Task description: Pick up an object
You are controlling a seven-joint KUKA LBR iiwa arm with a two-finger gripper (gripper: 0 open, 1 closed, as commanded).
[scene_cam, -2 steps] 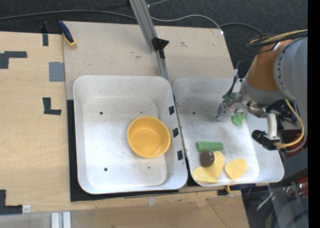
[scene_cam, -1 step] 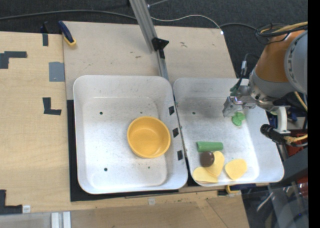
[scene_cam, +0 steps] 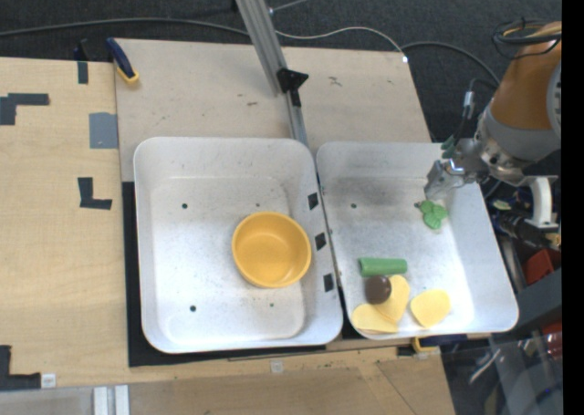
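Here, the gripper (scene_cam: 439, 187) is seen just above a small green object (scene_cam: 432, 214).
Whether its claw is open cannot be told; a green block (scene_cam: 382, 266) lies nearby.

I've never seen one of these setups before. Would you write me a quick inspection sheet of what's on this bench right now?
Surface: wooden bench bearing two shallow white bins side by side, the left bin and the right bin.
Job's things: yellow bowl in the left bin; in the right bin, a small green piece, a green block, a brown round piece and two flat yellow pieces.
Clutter: blue and yellow tool at the bench's far edge; dark tape marks on the wood.
End effector: end effector over the right bin, just above the small green piece; its grip cannot be judged.
Cables: black cable across the dark floor behind the bench.
Surroundings: slanted metal pole rising from behind the bins.
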